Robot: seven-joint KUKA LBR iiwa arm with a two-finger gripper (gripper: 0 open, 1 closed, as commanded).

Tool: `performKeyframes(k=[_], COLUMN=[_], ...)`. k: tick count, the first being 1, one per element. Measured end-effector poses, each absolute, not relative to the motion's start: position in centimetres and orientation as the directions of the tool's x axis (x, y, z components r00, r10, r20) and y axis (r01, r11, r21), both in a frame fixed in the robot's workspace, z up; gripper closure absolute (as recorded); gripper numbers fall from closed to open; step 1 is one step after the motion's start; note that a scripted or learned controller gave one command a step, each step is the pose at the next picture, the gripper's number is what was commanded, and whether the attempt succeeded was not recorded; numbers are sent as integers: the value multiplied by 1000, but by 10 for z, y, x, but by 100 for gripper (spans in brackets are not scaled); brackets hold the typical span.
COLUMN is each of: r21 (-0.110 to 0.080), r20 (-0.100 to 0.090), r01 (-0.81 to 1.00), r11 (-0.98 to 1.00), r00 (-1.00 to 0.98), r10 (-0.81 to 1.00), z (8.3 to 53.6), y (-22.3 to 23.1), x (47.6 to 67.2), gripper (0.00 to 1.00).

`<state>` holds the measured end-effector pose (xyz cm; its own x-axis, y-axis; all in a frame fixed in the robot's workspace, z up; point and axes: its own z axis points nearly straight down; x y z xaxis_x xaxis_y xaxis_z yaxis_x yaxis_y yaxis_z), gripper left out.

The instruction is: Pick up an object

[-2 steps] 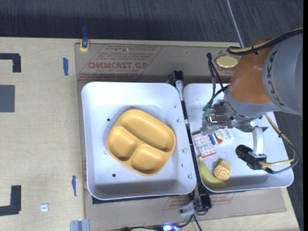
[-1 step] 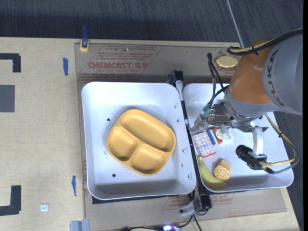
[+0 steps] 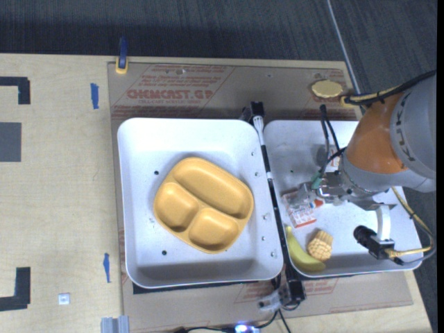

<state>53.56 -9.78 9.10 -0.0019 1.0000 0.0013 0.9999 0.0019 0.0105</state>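
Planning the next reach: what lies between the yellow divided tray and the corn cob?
In the camera view, the banana lies between the yellow tray and the corn cob, just past the bins' adjoining walls, curving against the cob's left side.

Pale wooden bench (image 3: 55,207) under even overhead light, marked with black tape squares (image 3: 19,90) and blue tape strips (image 3: 94,96) along its left side. Printed cardboard sheet (image 3: 180,89) lying flat on the bench, right of the tape. Dark grey carpet floor (image 3: 208,12) beyond the bench's far edge.
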Motion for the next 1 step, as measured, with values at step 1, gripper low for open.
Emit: performKeyframes(k=[1], r21=[22], r20=[-5], r01=[1000], r11=[2], r00=[-2], r10=[1000], z=[104], y=[-100], x=[539], gripper=[100])
